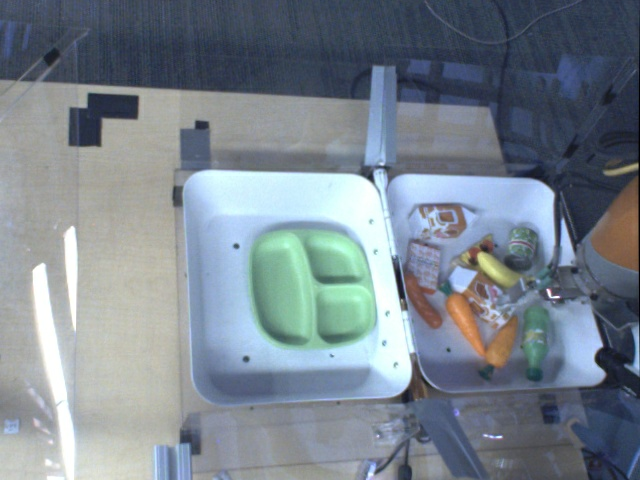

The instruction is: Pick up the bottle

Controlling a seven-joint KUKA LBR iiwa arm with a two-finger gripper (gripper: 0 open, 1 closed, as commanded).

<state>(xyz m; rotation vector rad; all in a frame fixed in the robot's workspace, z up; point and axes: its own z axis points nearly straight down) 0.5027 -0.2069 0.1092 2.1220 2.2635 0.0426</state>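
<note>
We're at the approach step, our grey arm's gripper (556, 286) hovering by the right-hand white bin's (548, 200) right edge, can't tell its state, while the small green plastic bottle (536, 340) lies near the bin's front right corner, so next we drop over it.

Robot lab: bench (120, 268) with white bins (210, 298), loose cables (500, 18).
</note>
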